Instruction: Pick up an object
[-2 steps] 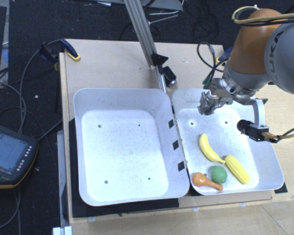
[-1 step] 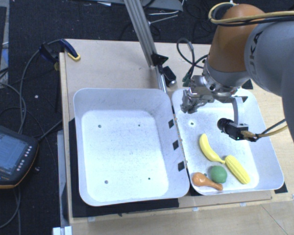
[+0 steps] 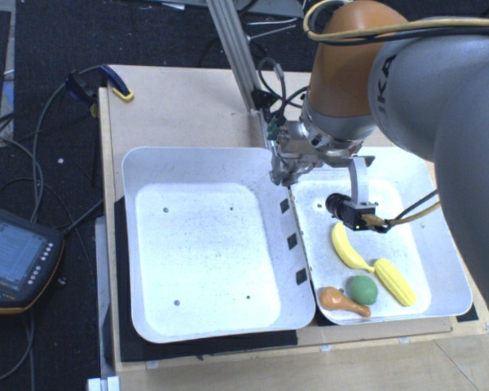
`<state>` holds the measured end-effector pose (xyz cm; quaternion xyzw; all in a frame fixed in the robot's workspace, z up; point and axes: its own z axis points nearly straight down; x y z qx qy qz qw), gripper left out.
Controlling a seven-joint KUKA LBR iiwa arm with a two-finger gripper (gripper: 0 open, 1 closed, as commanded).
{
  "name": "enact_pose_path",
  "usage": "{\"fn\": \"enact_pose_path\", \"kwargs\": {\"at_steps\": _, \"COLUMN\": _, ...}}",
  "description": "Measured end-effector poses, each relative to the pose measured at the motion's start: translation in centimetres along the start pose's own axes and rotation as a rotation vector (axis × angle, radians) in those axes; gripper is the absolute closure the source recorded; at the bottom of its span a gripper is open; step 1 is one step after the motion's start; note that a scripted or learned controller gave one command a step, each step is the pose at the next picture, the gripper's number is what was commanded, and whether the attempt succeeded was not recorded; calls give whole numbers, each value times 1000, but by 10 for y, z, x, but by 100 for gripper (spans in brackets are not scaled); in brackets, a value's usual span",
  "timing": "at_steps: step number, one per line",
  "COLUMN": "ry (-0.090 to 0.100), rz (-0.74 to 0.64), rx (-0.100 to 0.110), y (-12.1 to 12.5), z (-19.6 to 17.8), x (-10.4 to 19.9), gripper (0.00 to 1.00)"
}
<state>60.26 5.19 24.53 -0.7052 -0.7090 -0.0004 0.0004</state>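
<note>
1 fixed camera looks down at a slant on both bins (image 3: pixel 138 165); arm (image 3: pixel 424 63) enters from right.

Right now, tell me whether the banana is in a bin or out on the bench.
In. The banana lies on the floor of the right bin, beside the corn cob and above the green ball.

Readable markings: one partial brand mark

Dark letters, seemingly part of "KUKA", run along the arm (image 3: pixel 391 80) on its grey casing beside the orange band; the pendant (image 3: pixel 12 255) screen's text is illegible.
</note>
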Motion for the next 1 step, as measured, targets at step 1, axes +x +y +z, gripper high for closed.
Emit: {"fn": "enact_pose_path", "kwargs": {"at_steps": 1, "ry": 0, "rz": 2, "rx": 1, "y": -3, "z": 10, "x": 44, "gripper": 100}}
